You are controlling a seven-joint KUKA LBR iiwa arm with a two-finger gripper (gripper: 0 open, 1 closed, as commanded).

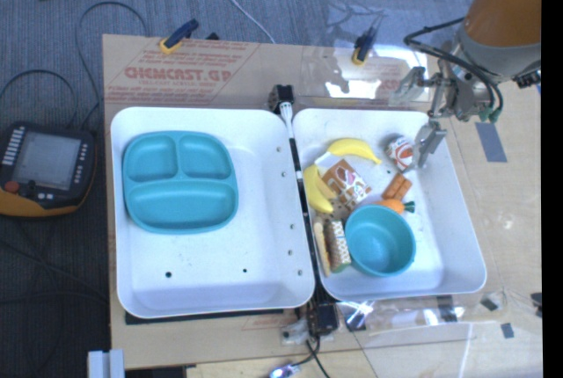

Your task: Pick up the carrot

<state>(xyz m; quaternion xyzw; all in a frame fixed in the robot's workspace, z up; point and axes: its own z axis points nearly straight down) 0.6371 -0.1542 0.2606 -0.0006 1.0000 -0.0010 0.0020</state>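
Note:
The carrot [398, 187] is a small orange piece lying in the right bin [457, 231], just above and to the right of the blue bowl [380, 241]. A green bit shows at its lower end beside the bowl's rim. My gripper [428, 143] hangs over the bin's upper right part, up and to the right of the carrot and apart from it. It is right next to a small red and white item [400, 153]. Nothing shows held in the gripper.
Around the carrot, the right bin also holds two bananas [352, 148], a snack packet [345, 182] and a cracker pack [335, 245]. In the left bin [141, 279] lies a blue divided plate [180, 181]. A handheld controller [44, 167] lies on the floor at far left.

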